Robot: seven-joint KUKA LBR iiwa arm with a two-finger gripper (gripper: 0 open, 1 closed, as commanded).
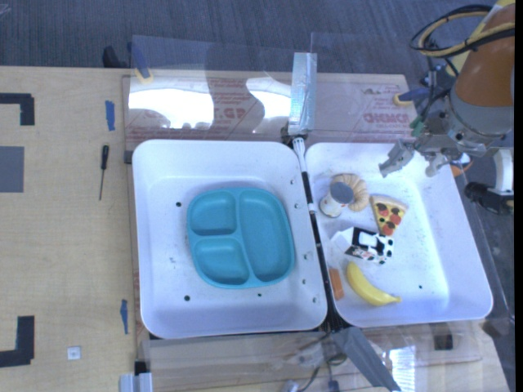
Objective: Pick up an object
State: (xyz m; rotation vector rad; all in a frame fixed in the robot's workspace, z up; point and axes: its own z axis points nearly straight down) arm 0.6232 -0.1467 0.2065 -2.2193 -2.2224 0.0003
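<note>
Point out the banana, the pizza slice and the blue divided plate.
banana point(372, 287): camera view, middle of its curved yellow body.
pizza slice point(388, 215): camera view, centre of the topped wedge.
blue divided plate point(242, 237): camera view, on the ridge between its compartments.

Grey arm point(490, 96) with a broad orange band point(486, 72) above the wrist. Black and yellow cables point(445, 31) looped beside it. Pale metal gripper point(417, 160), small blue part point(418, 126) near its base.
</note>
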